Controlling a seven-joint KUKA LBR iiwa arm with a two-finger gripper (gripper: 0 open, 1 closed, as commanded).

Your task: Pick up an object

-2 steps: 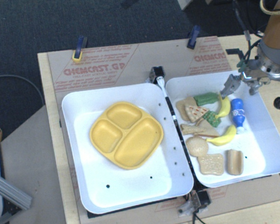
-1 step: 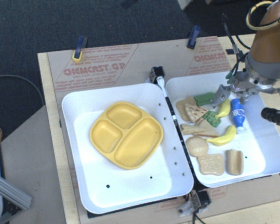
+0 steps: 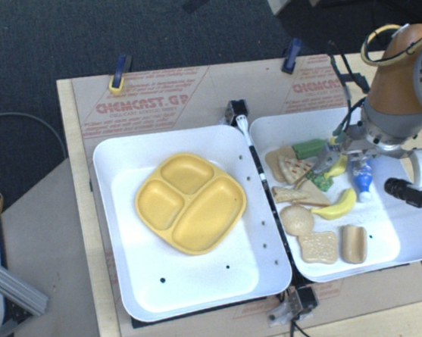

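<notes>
Gripper (image 3: 331, 161) low among toy food, banana (image 3: 336, 206) just below; jaw state unreadable; nothing lifted yet.

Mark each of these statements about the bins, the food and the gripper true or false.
1. A yellow tray lies in the left bin. True.
2. The banana lies on the tray. False: it lies in the right bin.
3. The gripper is over the right bin. True.
4. The tray has one compartment. False: it has three.
5. The bread roll lies near the right bin's front edge. True.
</notes>
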